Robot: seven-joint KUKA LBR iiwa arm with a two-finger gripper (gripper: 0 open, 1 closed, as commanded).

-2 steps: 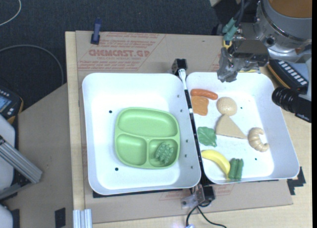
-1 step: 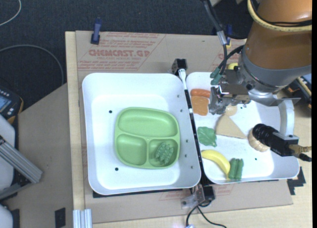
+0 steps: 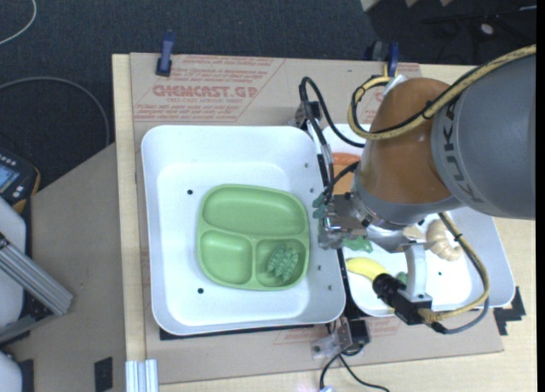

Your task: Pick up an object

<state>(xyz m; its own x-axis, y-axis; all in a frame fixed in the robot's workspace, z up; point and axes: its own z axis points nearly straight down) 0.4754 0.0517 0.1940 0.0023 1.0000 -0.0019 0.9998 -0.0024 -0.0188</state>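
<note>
1. A green sectioned plate (image 3: pixel 253 235) lies flat in the middle of the left bin (image 3: pixel 166 211), left of centre in the frame. It has one long compartment across the top and two smaller ones below.
2. In the lower right compartment of that plate sits a small green knobbly object (image 3: pixel 283 262), too small to name.
3. The gripper (image 3: pixel 341 227) hangs at the seam between the two bins, just right of the plate's right edge. From up here I cannot tell how its fingers stand; the wrist hides them.
4. The arm (image 3: pixel 426 156) fills the right of the frame, its orange band above the wrist and grey body beyond, with cables looped over it.
5. Under the arm, the right bin (image 3: pixel 502 275) shows a yellow banana-like piece (image 3: pixel 364 268) near its lower left corner, and a pale cream object (image 3: pixel 443 244) to the right of that. A sliver of something orange (image 3: pixel 342 161) peeks out at the bin's upper left.
6. Both bins rest on a brown board (image 3: pixel 204 88) with red printed lettering, at the top of the bench.
</note>
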